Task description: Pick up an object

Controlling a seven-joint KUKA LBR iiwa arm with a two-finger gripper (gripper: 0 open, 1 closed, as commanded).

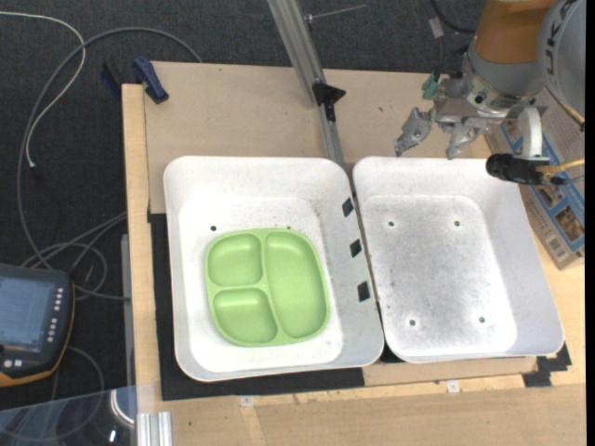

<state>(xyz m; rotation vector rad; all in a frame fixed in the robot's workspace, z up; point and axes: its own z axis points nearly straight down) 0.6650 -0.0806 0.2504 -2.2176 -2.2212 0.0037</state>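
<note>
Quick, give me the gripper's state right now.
Gripper: open, holding nothing, above the far edge of the right bin.

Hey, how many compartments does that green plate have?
3. On the green plate in the left bin: a small one at upper left, another small one at lower left, and one long compartment down the right side. None looks hidden.

A light green divided plate (268, 287) lies flat in the left white bin (186, 193), toward its near side. It is a rounded rectangle with three compartments: two smaller ones on its left side, one behind the other, and one long one along its right. It sits right side up, turned slightly askew to the bin's walls.
</note>
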